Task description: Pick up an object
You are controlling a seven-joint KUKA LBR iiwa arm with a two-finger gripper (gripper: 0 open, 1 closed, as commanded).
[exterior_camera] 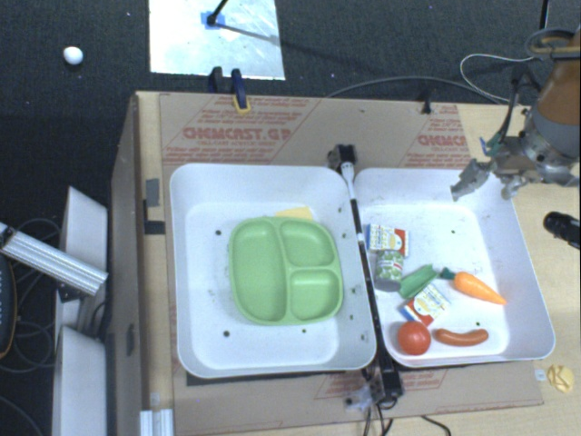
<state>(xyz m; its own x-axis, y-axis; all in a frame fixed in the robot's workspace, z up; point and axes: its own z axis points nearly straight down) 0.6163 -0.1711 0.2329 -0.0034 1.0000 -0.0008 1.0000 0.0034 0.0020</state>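
Two shallow white bins side by side on the table (272, 121), which looks covered with a printed brown cardboard sheet. Left bin (204, 207) holding a green divided plate (286, 271) with three compartments, sitting about in the middle, plus a thin yellow flat thing (295, 213) peeking out from behind the plate's far edge, touching or tucked under it, hard to say which. Right bin (517, 243) with all the small stuff bunched toward its near-left part: a little white carton (386, 239) with red and green print right by the divider, a small can or jar (388, 269) just below it and touching, a green pepper-ish toy (418, 280) leaning against that, a carrot (477, 286) with a green top just to the right, a red and white packet (427, 304) under the green one, a red tomato (414, 337) near the front rim, and a red sausage (461, 337) lying flat just beside the tomato. Arm coming in from the right, pincer (490, 180) hanging over the far right corner of the right bin, well apart from the pile of toys, nothing between the fingers. Fingers look spread a fair bit, so wide rather than pinched, though pretty blurry there. Beyond the table, a pale sheet (218, 25) on the dark floor and a small white ball (73, 55) off to the far left.
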